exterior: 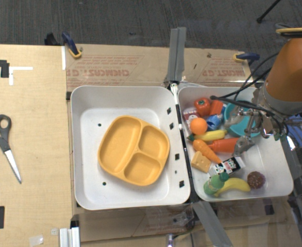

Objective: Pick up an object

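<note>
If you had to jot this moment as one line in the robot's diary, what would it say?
phase: reaching | claw: low in right bin, over toy food | near: carrot | left bin: yellow tray

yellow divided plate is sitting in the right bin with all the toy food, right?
Not quite. The camera view shows the yellow divided plate in the left bin, alone. The toy food, such as the banana and carrot, lies in the right bin.
</note>
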